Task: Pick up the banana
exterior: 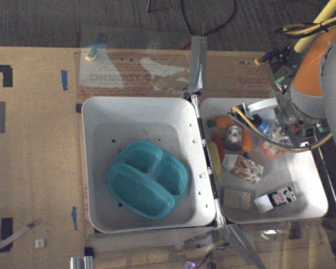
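1. The desk point(33, 167) is bare wood on the left, marked with black and blue tape.
2. The left bin point(140, 114) holds a teal divided plate point(148, 178), lying flat and slightly turned.
3. The banana point(214, 157) lies in the right bin point(316, 206), along its left wall, just beside the divider between the bins; it is small and partly in shadow.
4. Near the banana are a small can point(233, 134), an orange piece point(247, 143) partly behind the can, a printed carton point(243, 168), a tan sponge-like block point(237, 198) and a black-and-white carton point(275, 199).
5. The arm point(316, 77) covers the bin's upper right corner. The gripper point(285, 129) sits among cables, well apart from the banana; whether it is spread or pressed together cannot be told.
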{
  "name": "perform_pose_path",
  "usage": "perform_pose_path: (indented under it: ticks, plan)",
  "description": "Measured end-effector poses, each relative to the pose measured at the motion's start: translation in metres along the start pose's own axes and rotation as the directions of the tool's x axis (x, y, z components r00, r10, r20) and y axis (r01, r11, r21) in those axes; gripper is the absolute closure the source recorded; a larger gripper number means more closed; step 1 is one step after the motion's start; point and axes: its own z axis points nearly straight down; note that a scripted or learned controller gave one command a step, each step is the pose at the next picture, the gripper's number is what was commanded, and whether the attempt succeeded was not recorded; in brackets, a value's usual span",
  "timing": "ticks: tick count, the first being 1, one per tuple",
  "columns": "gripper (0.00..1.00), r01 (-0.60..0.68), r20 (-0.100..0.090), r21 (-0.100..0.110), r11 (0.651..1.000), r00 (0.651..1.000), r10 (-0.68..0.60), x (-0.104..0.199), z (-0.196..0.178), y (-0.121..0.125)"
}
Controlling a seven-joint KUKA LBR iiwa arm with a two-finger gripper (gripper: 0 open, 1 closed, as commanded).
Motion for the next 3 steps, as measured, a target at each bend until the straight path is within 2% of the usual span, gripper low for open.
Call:
perform_pose_path:
  ticks: [1, 2, 3]
  plan:
    - [1.00, 0.138, -0.005, -0.005, 0.990, 0.990, -0.138, 0.015, -0.113, -0.105]
    - [0.00, 0.139, -0.005, -0.004, 0.990, 0.990, -0.139, 0.015, -0.113, -0.105]
    - [0.00, 0.055, -0.003, -0.002, 0.998, 0.998, -0.055, -0.063, -0.078, -0.114]
